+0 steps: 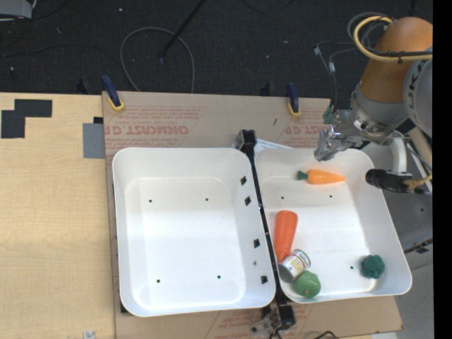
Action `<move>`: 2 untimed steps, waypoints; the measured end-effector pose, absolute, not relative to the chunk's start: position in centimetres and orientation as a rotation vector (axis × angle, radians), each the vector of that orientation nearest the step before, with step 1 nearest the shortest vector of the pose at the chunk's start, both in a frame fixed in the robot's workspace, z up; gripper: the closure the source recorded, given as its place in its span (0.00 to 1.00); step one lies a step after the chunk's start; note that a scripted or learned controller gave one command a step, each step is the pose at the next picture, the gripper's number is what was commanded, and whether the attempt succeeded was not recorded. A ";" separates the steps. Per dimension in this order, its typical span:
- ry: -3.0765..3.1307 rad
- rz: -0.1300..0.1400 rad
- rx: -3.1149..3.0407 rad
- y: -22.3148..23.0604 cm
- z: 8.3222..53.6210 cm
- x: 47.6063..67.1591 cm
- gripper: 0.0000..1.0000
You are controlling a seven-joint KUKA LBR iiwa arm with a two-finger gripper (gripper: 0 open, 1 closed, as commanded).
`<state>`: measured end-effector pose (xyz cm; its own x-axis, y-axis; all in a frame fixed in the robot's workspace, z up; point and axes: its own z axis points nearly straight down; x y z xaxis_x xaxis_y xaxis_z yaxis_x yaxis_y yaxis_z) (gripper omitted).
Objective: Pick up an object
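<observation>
looked like a robotics lab or test cell, not a home. two white bins (185, 162) sat on a cardboard sheet (212, 122) held by blue-and-yellow clamps (112, 96) at the top edge. black cables (159, 51) ran loose over dark carpet across the upper frame. a grey arm w/ orange band (399, 55) entered upper right; pale wood benchtop (49, 224) at left.

The left bin (134, 189) offers open floor throughout. In the right bin (385, 224), a toy carrot (323, 177), orange cylinder (284, 235), small can (295, 263), green ball (307, 284) and dark green lump (373, 265) ring a bare middle.
</observation>
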<state>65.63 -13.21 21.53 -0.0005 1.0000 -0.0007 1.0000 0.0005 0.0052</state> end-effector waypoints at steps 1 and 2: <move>2.219 0.004 2.220 -13.4 27.3 64.8 1.00; 2.225 -0.001 2.220 -9.3 25.4 62.3 1.00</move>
<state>62.32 -9.30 25.44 -0.0024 1.0000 0.0007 1.0000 0.0024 -0.0012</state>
